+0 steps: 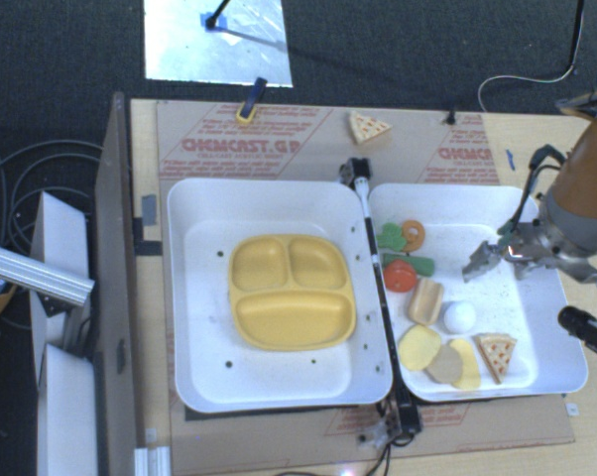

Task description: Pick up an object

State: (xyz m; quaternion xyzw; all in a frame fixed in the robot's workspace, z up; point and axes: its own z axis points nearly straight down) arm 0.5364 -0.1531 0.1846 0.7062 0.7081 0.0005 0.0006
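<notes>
The right bin (548, 206) holds toy food along its left side: an orange ring (414, 233) on green pieces (391, 237), a red tomato (399, 276), a hot dog bun (424, 300), a white egg (459, 316), yellow slices (419, 347), a brown piece (444, 366) and a pizza slice (496, 353). My gripper (480, 263) reaches in from the right, over the bin's bare floor, right of the tomato and above the egg. I see nothing between its fingers.
The left bin (199, 216) holds a yellow divided tray (290, 291). Another pizza slice (369, 127) lies on the cardboard behind the bins. A cable runs down to the arm at the right.
</notes>
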